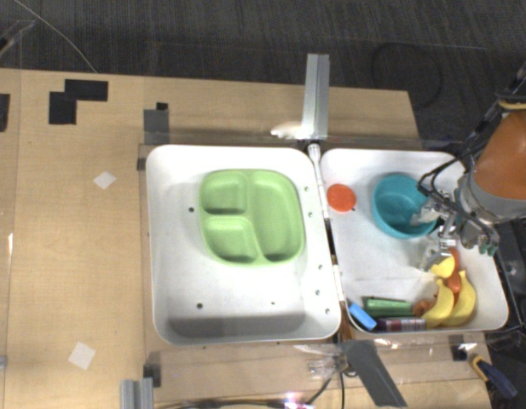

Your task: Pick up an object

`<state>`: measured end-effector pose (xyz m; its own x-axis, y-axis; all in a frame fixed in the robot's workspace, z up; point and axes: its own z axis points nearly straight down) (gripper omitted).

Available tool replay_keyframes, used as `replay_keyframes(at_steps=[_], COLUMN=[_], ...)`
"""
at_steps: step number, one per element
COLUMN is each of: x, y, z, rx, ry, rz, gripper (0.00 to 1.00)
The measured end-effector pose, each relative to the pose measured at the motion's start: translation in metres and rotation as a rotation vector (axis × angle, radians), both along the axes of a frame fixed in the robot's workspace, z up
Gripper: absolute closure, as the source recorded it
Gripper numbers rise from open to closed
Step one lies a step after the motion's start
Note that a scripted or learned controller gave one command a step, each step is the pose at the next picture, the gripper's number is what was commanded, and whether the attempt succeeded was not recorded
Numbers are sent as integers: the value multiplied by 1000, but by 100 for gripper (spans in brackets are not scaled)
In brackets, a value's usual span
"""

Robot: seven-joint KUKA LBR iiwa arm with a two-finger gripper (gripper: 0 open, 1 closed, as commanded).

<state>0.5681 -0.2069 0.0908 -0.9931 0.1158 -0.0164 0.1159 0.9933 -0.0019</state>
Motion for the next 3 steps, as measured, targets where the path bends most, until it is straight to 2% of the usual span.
replay_keyframes(at_steps=[1,2,3], x=[7,19,38], y=[1,22,33], z=[0,0,-1], rx=[2,3,5], ry=[0,-2,-1], rz=[-66,-214,-274], gripper=[0,0,0])
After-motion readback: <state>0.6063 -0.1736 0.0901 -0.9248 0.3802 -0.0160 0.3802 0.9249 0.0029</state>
